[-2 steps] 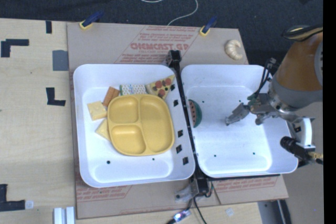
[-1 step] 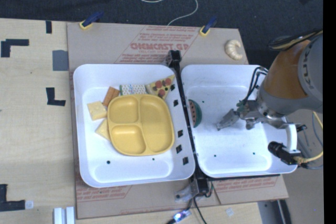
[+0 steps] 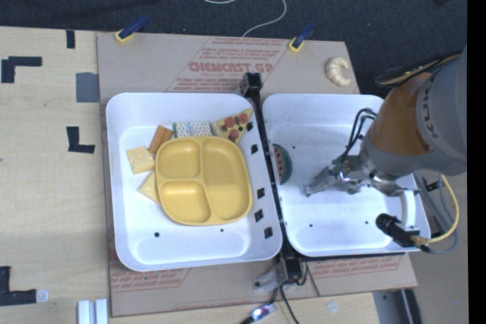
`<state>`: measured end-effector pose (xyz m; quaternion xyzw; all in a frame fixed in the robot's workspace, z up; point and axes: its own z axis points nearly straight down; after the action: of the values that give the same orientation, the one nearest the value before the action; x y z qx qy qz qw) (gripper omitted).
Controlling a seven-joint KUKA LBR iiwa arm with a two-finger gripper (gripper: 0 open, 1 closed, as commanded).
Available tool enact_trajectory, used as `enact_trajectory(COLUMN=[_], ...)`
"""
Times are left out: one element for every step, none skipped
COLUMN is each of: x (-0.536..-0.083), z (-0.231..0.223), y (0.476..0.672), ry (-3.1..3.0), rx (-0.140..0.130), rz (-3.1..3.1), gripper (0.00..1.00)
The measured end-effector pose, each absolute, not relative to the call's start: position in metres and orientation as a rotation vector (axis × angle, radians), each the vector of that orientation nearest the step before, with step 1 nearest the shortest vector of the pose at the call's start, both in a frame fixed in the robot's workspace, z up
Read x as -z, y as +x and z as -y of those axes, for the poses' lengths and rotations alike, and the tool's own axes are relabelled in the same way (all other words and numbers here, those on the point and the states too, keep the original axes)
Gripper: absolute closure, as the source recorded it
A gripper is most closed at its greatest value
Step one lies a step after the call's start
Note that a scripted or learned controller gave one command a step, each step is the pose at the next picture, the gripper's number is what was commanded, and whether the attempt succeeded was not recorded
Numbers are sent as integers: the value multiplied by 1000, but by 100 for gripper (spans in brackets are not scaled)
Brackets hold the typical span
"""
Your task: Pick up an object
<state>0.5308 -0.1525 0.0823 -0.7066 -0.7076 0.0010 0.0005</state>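
Note:
My gripper (image 3: pixel 313 187) hangs low over the middle of the right bin (image 3: pixel 326 235), its fingers pointing left, with the grey arm and orange band behind it on the right. A watermelon slice toy (image 3: pixel 284 163) lies at the right bin's left wall, a short way left of the fingertips and apart from them. In the left bin (image 3: pixel 182 250) a yellow divided plate (image 3: pixel 203 179) lies in the middle, with a pizza slice (image 3: pixel 234 124), a cracker (image 3: pixel 140 159), a brown biscuit (image 3: pixel 160 137) and a cheese wedge (image 3: pixel 149 188) around its upper and left edges.
A croissant-like toy (image 3: pixel 339 71) lies on the cardboard behind the right bin. Black clips join the bins along the shared wall (image 3: pixel 266 186). A white cable (image 3: pixel 243 0) loops at the back. The arm's cables (image 3: pixel 425 231) crowd the right bin's right side.

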Motion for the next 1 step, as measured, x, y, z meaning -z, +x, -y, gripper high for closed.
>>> enact_trajectory(x=[-95], z=[153], y=[531], ry=[-2221], rx=[-2], rz=[2224], gripper=[100])
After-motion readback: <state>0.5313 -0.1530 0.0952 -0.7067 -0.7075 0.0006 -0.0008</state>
